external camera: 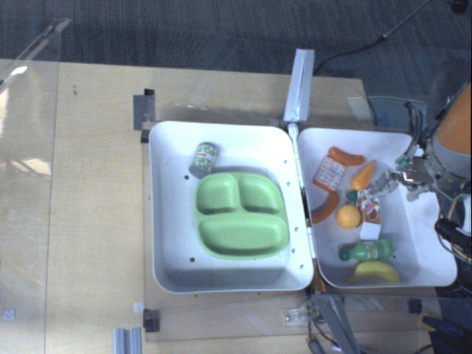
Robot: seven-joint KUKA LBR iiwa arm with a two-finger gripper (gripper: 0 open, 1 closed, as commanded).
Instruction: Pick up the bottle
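Two white bins side by side on a wooden bench. Left bin [169, 198] holds a green divided tray [241, 214], 3 compartments, sitting centre-near, w/ a small can [204, 158] lying tilted just beyond its far-left corner. Right bin [424, 253] is the cluttered one: the bottle [366, 251], green, lies on its side toward the near edge, cap end pointing left, w/ a yellow banana [376, 272] just nearer and about touching it. Farther in: an orange ball-shaped fruit [348, 217], a small white and red carton [370, 220] just right of it, a carrot [362, 175], two sausages, one at the far side [346, 155] & one curved along the left wall [324, 208], plus a red-white packet [330, 172] between them. Arm comes in from the right, orange band at the frame edge; gripper [394, 179] sits over the far-right part of the right bin, near the carrot and carton, well apart from the bottle. Jaw state: can't tell, too small and blurred. Nothing visibly held.
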